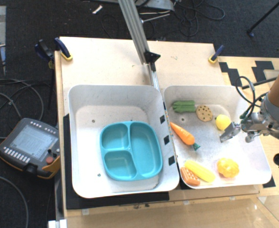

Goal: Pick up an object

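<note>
Grey tool (240, 133) apparently open and empty, just beside yellow lemon (223, 122) in right bin (253, 172).

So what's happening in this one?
A robot arm reaches in from the right over the right bin, which holds toy food. Its gripper hangs open beside the lemon, with nothing between the fingers. The carrot, cookie and other pieces lie untouched. The left bin holds a blue tray.

The arm (278, 99) has a grey body with dark cables looping beside its wrist; the gripper (238, 131) is grey metal with slim fingers.
</note>
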### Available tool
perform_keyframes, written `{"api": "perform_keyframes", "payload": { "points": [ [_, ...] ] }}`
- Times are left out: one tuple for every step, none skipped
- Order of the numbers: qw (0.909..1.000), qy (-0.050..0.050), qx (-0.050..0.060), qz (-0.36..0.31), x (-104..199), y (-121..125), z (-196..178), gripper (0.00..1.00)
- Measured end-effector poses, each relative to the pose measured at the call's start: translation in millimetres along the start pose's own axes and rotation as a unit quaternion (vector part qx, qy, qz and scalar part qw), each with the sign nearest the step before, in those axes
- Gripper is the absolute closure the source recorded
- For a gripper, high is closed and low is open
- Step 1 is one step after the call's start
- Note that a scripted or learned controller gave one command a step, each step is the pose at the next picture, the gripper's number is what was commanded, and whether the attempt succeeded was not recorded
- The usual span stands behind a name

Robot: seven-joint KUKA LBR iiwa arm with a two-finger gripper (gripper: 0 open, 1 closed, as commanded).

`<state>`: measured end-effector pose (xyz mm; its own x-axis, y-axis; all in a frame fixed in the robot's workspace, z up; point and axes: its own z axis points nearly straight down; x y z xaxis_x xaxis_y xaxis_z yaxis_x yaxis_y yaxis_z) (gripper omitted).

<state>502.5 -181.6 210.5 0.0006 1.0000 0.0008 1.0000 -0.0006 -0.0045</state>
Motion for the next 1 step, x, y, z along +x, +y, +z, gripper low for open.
{"api": "perform_keyframes", "payload": {
  "points": [
    [1.0000,0.000,0.001,0.001,-7.6,-7.2,54.3,0.00]
  ]
}}
